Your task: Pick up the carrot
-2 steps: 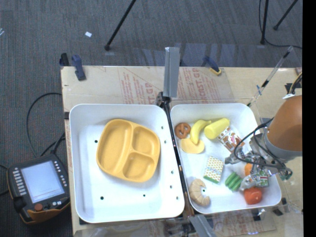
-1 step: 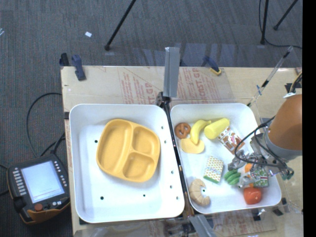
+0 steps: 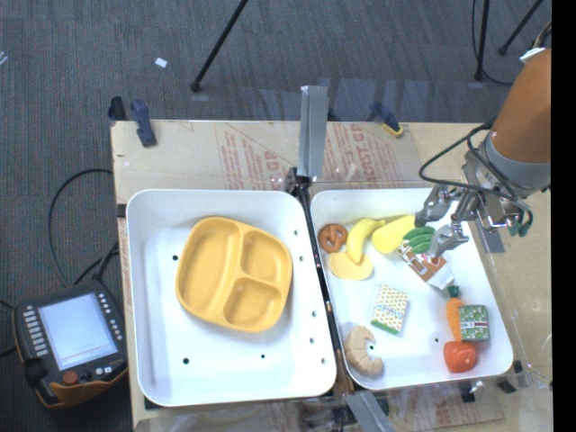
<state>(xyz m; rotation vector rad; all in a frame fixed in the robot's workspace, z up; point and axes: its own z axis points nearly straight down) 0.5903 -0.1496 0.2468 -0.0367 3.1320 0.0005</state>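
Over the right bin's [image 3: 500, 336] upper right corner you see the pincer [image 3: 447, 219] hanging with its fingers parted and nothing between them, just above a small carton [image 3: 425, 265] and beside a green vegetable [image 3: 418, 238]. Your carrot [image 3: 454, 317] lies well below it near the bin's right wall, its green top pointing up the view, touching a green-labelled can [image 3: 474, 323] with a tomato [image 3: 460, 356] just under it. Across the divider, a yellow divided plate [image 3: 235, 274] sits in the left bin [image 3: 148, 340].
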